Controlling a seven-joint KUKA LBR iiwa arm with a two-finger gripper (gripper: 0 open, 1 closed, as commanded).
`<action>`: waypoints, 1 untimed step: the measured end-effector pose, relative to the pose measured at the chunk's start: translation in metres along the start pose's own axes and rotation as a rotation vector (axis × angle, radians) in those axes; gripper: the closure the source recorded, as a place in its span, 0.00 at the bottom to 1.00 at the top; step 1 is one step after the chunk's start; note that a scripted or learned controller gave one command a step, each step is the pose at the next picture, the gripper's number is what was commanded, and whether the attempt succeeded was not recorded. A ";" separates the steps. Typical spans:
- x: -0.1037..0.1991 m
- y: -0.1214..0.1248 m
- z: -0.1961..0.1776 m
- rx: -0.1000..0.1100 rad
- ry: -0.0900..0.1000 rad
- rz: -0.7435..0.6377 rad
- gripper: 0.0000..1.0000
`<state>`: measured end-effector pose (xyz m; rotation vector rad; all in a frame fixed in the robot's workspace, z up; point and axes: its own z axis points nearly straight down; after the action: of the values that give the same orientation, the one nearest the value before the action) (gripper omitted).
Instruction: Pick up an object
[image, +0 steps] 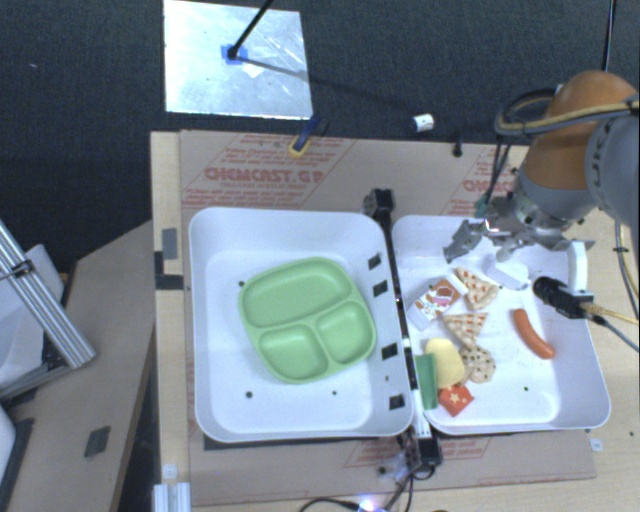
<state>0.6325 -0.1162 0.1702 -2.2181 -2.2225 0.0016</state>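
The claw hangs over the far part of the right shallow white bin, at the end of the grey arm with the orange band that comes in from the right; whether it is wide or narrow I cannot tell. Just beside it, on the near side, lie a small white flat piece and a tan waffle-patterned triangle. To the left of these is a small white card with a red picture. A second tan waffle triangle lies a little nearer still. An orange-red sausage-shaped toy lies apart from the others, toward the bin's right side. Closer to the front wall, a yellow lumpy piece touches a rounded tan waffle piece. A green strip lies along the bin's left wall, and a small red square with a white mark sits just in front of the yellow piece. All these loose things lie in the left half and middle of the right bin. The left shallow white bin holds a pale green plastic plate with three compartments. Both bins rest on a brown cardboard sheet with red print that lies on the bench.
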 end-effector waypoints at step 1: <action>0.007 0.004 0.045 0.000 0.000 -0.003 0.00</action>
<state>0.6367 -0.1094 0.1250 -2.2152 -2.2256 0.0015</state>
